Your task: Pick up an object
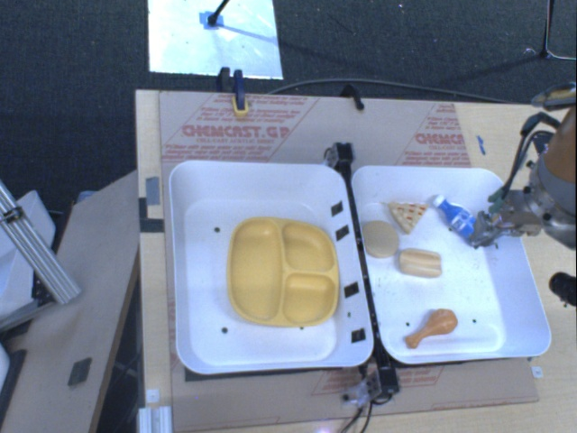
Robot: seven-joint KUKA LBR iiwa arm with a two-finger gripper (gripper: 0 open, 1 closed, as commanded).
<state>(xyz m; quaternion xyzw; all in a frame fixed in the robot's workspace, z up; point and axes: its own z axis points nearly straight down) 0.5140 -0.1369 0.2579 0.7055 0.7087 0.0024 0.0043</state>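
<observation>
The hand [482, 233] hangs low at the right side of the frame, over the right bin [518, 332], just beside the blue bottle [455, 216] — I cannot tell how it is set. The bottle lies tilted near the bin's right wall, with the waffle wedge [408, 214] to its left. I judge a risk here: the bottle is round and may roll or slip away, and the near wall gives little room. The lower middle of this bin is more open, around the drumstick [433, 327].
</observation>
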